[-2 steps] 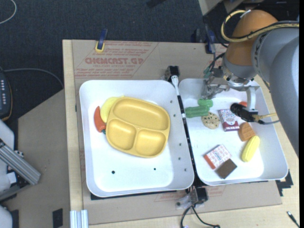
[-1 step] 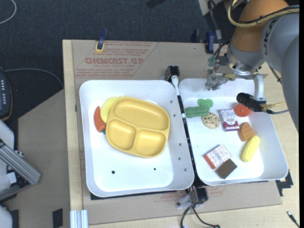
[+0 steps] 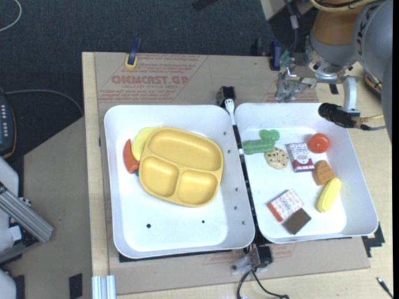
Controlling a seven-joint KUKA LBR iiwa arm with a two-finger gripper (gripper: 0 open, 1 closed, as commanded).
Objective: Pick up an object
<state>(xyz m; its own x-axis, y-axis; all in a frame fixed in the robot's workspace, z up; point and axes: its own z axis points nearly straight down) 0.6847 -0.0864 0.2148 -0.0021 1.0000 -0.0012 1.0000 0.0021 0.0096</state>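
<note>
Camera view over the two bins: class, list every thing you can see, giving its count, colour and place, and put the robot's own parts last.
Divided tray: one, yellow, left bin, lying on a yellow piece and a red-orange piece that poke out at its left edge.
Green toy: one, right bin, far left part.
Cookie: one, tan with dark spots, just in front of the green toy.
Small packets: two, red and white, one mid-bin, one nearer the front.
Tomato: one, red, far right part.
Brown piece: one, beside the packet.
Yellow piece: one, right side.
Dark brown block: one, front.
Clamps: one yellow-tipped, one blue, far board edge.
Arm: one, grey and orange, beyond the right bin.
Gripper: one, metal, above the board past the right bin's far rim.
</note>
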